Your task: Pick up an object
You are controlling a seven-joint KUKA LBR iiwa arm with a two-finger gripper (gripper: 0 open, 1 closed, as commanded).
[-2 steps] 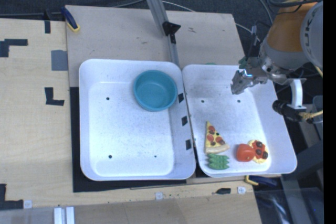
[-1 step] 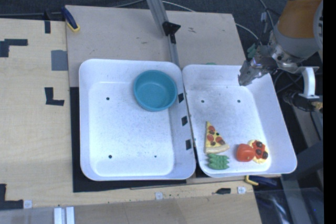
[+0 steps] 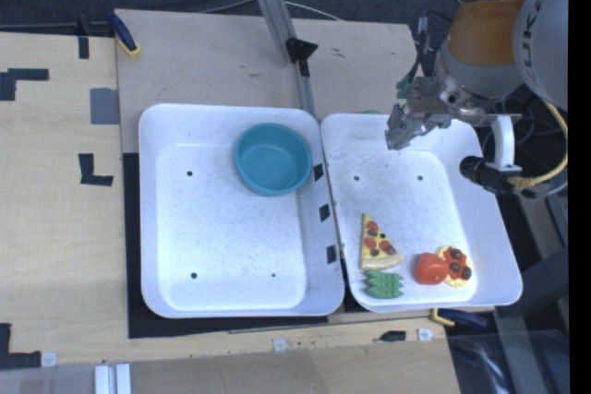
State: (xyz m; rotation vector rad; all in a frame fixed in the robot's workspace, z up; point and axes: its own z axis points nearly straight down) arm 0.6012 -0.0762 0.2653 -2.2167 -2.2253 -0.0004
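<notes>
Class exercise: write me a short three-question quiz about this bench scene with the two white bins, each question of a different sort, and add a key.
1. True or false: the blue bowl sits in the right bin.
2. Multiple choice: the pizza slice toy lies (A) in the left bin, (B) in the right bin's near part, (C) on the bare bench.
3. Fill in: the pincer hangs over the right bin's ____ end, apart from the toys.

Key:
1. False; it sits in the left bin, at its far right.
2. B, beside the green toy and the red and yellow toy.
3. Far.
</notes>
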